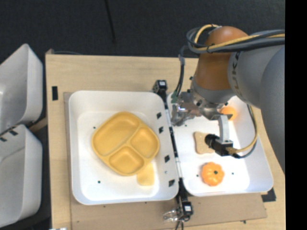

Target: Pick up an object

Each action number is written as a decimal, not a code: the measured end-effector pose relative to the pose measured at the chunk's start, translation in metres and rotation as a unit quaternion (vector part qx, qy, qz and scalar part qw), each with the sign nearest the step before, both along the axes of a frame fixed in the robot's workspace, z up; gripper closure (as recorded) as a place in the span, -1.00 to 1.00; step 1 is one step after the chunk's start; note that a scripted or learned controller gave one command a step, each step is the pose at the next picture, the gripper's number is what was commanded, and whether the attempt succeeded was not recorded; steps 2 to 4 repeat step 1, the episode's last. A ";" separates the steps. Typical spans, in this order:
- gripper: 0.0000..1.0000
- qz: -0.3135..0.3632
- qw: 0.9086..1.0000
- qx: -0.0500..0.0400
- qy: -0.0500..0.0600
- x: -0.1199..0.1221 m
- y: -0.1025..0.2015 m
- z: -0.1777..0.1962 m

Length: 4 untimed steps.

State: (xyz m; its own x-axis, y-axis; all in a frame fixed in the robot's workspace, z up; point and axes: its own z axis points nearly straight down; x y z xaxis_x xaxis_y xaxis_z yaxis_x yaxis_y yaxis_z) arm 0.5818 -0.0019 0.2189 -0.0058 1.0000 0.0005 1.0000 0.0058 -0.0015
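Pumpkin (212,173), a small orange one, sat near the front edge of the right-hand bin (245,177). Over in the left-hand bin (81,176), a pale yellow lump (146,176) lay by the front edge too, touching the yellow divided plate (124,143) in the middle. Further back in the right-hand bin was a tan bread slice (200,142). The gripper (180,112) hung at that bin's left edge, and honestly I couldn't tell if it was open or closed. An orange thing (229,112) peeked out from behind the arm (216,66), toward the far side.
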 end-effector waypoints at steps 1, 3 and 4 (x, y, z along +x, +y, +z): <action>1.00 0.000 1.000 0.001 0.000 -0.020 0.040 0.011; 1.00 0.000 1.000 0.001 0.000 -0.020 0.040 0.011; 1.00 0.000 1.000 0.001 0.000 -0.020 0.040 0.011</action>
